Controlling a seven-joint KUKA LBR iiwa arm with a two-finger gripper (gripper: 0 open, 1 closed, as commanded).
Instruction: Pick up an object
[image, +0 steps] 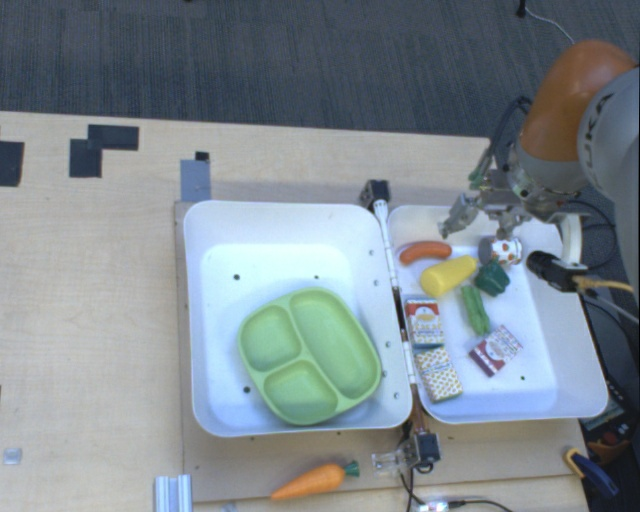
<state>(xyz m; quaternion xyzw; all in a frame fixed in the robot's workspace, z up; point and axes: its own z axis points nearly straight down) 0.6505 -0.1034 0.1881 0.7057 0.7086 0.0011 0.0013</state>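
My gripper hangs over the far edge of the right bin, open, with nothing between its fingers. Just below it in that bin lie an orange-red sausage, a yellow piece, a green pepper and a small white and yellow ball. Nearer the front are a green pod, a red packet and two small printed boxes.
The left bin holds a green divided plate. A toy carrot lies on the bench in front of the bins. Grey brackets stand at the left bin's far corner.
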